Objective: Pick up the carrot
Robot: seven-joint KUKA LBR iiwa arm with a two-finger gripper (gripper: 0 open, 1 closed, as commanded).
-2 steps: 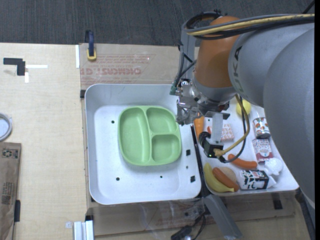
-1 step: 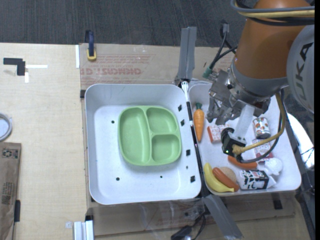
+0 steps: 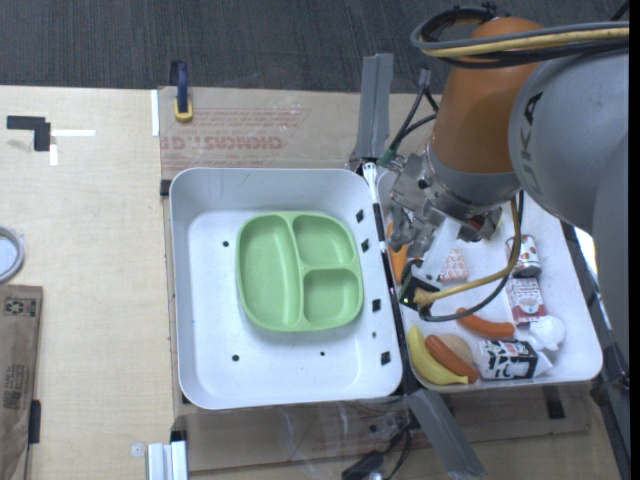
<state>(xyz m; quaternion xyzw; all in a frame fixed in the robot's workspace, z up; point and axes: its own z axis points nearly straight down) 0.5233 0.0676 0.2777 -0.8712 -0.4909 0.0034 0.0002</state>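
Carrot (image 3: 398, 265), orange sliver hard against left wall of right bin (image 3: 578, 303), mostly hidden under gripper (image 3: 402, 238). Likely light, stiff, slick and tapered, prone to roll; best pinched across thicker middle. Cannot tell from above whether gripper open or clamped.

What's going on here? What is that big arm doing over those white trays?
A grey and orange robot arm reaches over the right bin. Its gripper is low by that bin's left wall, right above an orange piece that looks like the carrot it is meant to pick up. The view does not show whether it has hold of it. A banana and a sausage lie nearby. The left bin holds a green divided plate.
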